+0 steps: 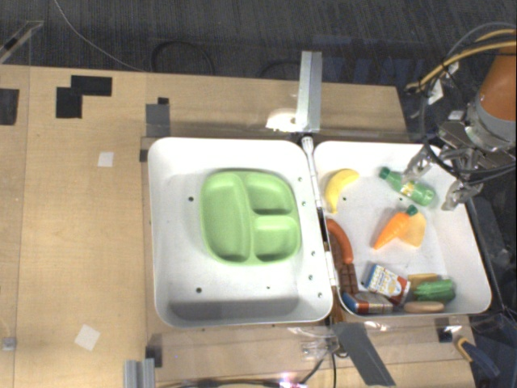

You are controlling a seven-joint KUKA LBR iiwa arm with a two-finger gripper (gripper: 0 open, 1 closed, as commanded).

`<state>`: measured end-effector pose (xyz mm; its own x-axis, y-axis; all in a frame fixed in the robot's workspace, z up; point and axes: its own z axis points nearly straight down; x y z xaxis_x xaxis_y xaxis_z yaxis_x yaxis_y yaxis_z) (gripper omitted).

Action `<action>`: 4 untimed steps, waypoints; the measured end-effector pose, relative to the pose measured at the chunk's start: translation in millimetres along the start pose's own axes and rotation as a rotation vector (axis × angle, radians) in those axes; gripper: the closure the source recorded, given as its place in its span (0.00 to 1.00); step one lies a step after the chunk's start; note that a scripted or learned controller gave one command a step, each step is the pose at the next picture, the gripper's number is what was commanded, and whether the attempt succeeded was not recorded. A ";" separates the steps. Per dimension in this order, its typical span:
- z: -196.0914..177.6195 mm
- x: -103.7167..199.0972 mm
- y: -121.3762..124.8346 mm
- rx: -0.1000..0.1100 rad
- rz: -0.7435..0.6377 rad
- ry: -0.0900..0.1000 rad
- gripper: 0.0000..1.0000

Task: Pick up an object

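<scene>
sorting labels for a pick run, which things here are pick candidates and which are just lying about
For the job:
gripper
green bottle
banana
carrot
sausage
small carton
right bin

Just lying about:
green divided tray
left bin

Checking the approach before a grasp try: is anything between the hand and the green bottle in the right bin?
Nothing visible. The hand hovers at the right bin's upper right, open, with the green bottle just to its left. The carrot lies below, clear of that path.
</scene>
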<state>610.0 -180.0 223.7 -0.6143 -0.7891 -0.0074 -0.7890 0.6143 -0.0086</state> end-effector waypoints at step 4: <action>-25.6 -19.8 63.1 0.010 0.124 -0.005 1.00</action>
<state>572.1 -125.6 248.9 -0.7073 -0.7068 -0.0136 -0.7066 0.7074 -0.0171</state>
